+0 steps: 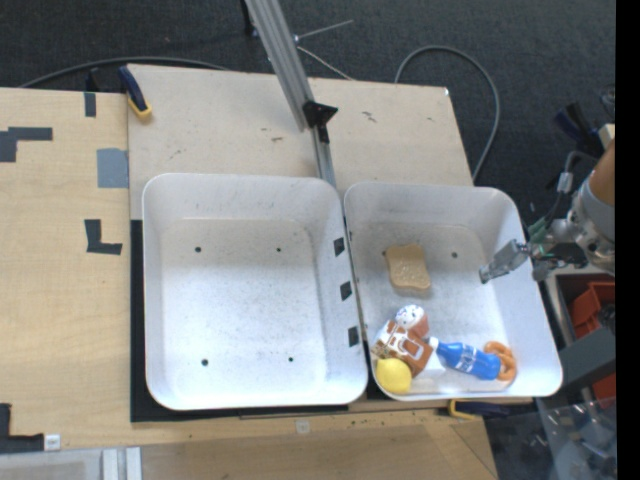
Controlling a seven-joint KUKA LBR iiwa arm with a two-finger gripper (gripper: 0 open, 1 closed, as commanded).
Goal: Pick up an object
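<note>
Two white bins sat side by side on the bench. The landmark was the right bin [500, 208], and all the loose objects lay in it, four in count.

One tan sponge-like block [408, 268] lay alone near the middle of that bin, slightly toward its far wall. Three items crowded the bin's near edge: one yellow ball [394, 375] at the near-left corner, one white-and-orange toy figure [405, 336] touching it just above, and one blue toy with an orange ring end [476, 360] lying lengthwise along the near wall, just beside the figure.

The left bin [160, 298] lay against the right bin's left wall.

And the gripper [503, 260] was over the right bin's right-hand side, a grey tip poking in past the right rim, well apart from the sponge-like block and from the cluster of three. Whether its fingers were wide or narrow could not be told. Nothing was seen between them. The arm [598, 198] hung just outside the bin's right rim.

One metal rail [285, 53] ran diagonally from beyond the bin's far-left corner.
</note>
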